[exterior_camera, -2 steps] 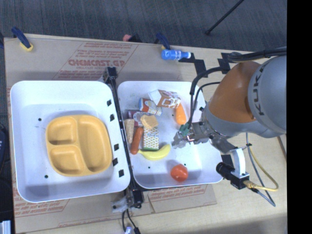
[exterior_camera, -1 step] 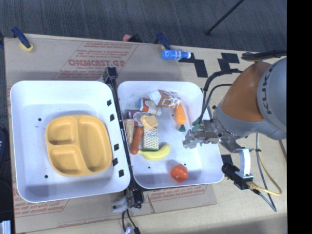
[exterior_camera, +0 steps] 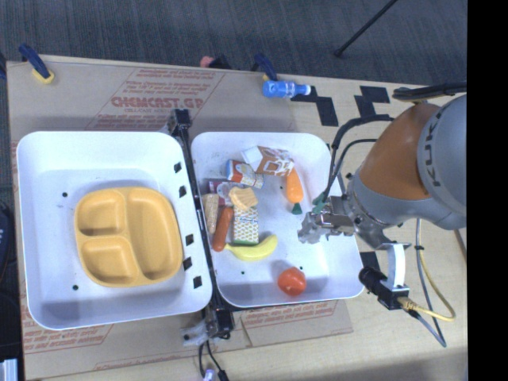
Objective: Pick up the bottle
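The right bin holds a pile of toy food. A small bottle-like item with a red and white label lies on its side near the bin's back left, among a packet, a cracker and a sausage. My gripper hangs over the right side of this bin, just right of the carrot and above the tomato. It is well to the right of the bottle-like item, and I see nothing between its fingers.
A yellow divided plate lies in the left bin. A banana and a mesh bag sit mid-bin on the right. A blue object lies on the bench behind the bins.
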`<state>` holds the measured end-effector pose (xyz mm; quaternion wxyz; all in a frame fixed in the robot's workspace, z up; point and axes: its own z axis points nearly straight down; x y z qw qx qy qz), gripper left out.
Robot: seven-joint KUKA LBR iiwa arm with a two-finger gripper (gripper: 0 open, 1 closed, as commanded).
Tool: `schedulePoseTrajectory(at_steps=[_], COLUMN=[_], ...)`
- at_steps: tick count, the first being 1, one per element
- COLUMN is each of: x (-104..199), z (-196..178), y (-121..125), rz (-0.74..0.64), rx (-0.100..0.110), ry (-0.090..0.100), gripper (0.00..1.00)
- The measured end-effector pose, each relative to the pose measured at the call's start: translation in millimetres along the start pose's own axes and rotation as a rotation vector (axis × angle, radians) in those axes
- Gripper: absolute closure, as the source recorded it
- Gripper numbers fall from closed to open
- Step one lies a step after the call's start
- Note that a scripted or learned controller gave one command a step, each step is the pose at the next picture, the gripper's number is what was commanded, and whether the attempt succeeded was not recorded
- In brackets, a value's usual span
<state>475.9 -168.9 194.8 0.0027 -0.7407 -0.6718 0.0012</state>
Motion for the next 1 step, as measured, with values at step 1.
schedulePoseTrajectory(at_steps=[1], x=[7.3], z=[4.1], y=[-0.4], rz=[0.175], rx=[-0.001], ry=[0.001], gripper=[1.00])
